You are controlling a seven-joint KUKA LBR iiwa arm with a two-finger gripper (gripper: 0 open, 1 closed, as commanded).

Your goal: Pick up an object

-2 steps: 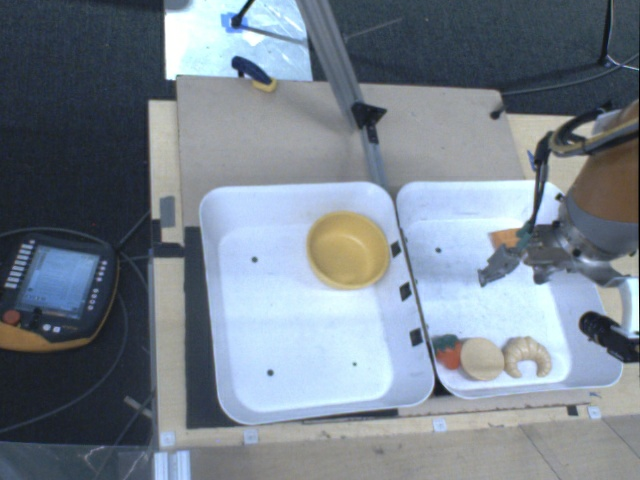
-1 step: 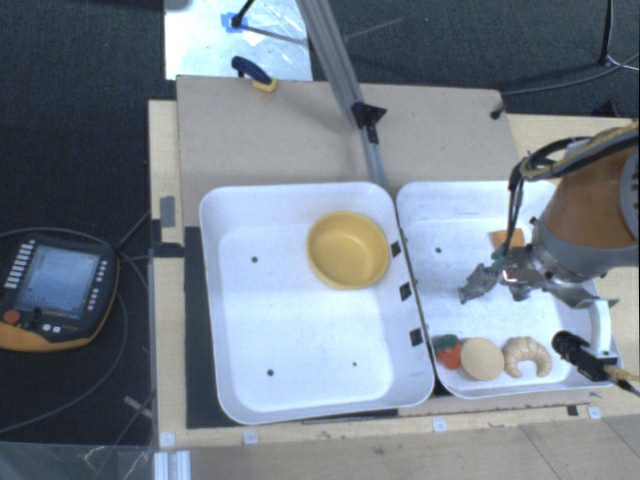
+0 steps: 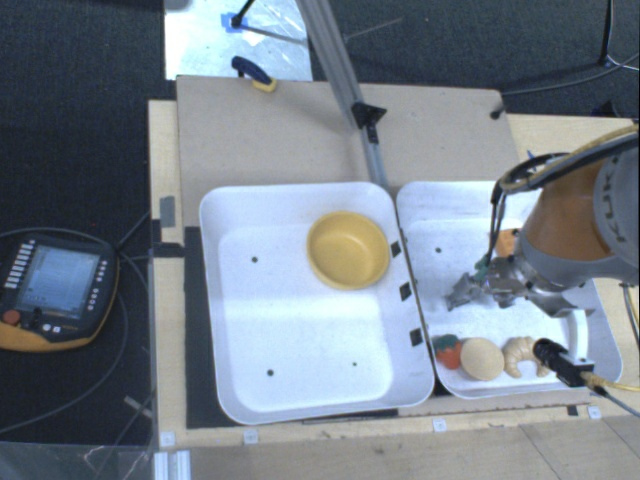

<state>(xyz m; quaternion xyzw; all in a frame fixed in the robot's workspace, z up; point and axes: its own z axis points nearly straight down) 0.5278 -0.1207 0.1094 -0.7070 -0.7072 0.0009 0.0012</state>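
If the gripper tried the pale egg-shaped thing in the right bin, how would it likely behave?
The egg-shaped thing looks smooth and rounded, so it may slip out or roll. Resting close to the bin wall, it probably leaves little room for fingers.

Yellow bowl [image 3: 348,250] in a white bin [image 3: 240,298]; orange-banded grey arm [image 3: 575,218].
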